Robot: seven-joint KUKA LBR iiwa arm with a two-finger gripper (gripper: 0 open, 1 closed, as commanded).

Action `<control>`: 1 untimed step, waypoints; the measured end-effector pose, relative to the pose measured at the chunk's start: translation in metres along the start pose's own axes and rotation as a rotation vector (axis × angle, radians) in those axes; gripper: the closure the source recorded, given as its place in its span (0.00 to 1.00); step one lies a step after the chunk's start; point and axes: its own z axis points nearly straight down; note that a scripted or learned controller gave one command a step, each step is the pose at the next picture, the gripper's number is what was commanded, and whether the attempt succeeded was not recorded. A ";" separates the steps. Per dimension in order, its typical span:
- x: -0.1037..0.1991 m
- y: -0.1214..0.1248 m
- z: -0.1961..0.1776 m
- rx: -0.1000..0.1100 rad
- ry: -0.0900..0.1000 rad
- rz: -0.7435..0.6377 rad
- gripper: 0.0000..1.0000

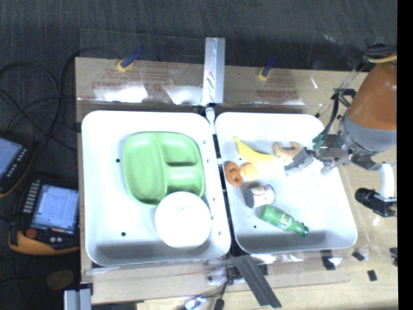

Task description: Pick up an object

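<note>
The right bin (322, 205) holds several small objects. A yellow banana (249, 151) lies near its back left, with two orange pieces (239, 172) just in front of it. A beige toy-like item (284, 150) rests to the banana's right. A small white and brown jar (261, 194) lies in the middle, and a green bottle (282, 219) lies on its side toward the front. My gripper (301, 159) hangs low over the right bin, just right of the beige item, on the grey and orange arm (377, 105).
The left bin (103, 231) carries a green divided tray (161, 163) and a white round bowl (183, 219) at the tray's front corner. A metal divider post (213, 70) stands behind the bins. Cables and a tablet (55, 206) lie off the bench's left.
</note>
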 end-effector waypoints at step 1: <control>0.030 0.098 0.016 0.000 -0.003 -0.107 0.00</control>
